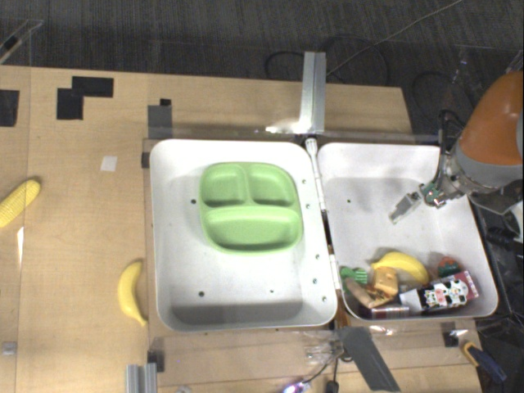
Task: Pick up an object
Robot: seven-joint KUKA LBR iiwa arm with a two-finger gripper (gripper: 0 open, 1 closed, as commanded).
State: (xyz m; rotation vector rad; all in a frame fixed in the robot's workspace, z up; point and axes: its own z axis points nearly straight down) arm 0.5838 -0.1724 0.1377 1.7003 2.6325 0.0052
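Observation:
A pile of small objects lies along the front edge of the right bin (368, 178). It includes a yellow banana (401, 264), a green piece (354, 274), a brown item (382, 283) and a red-and-white box (446, 293). My gripper (407, 205) hangs over the bare middle of the right bin, behind the pile and apart from it. Nothing shows in the gripper. The grey arm with its orange band (495, 133) comes in from the right edge.
A green divided plate (248, 205) sits in the left bin (176, 219). On the bench left of the bins lie a second banana (131, 291) and a yellow corn cob (16, 203). A metal post (314, 88) stands behind the bins' shared wall.

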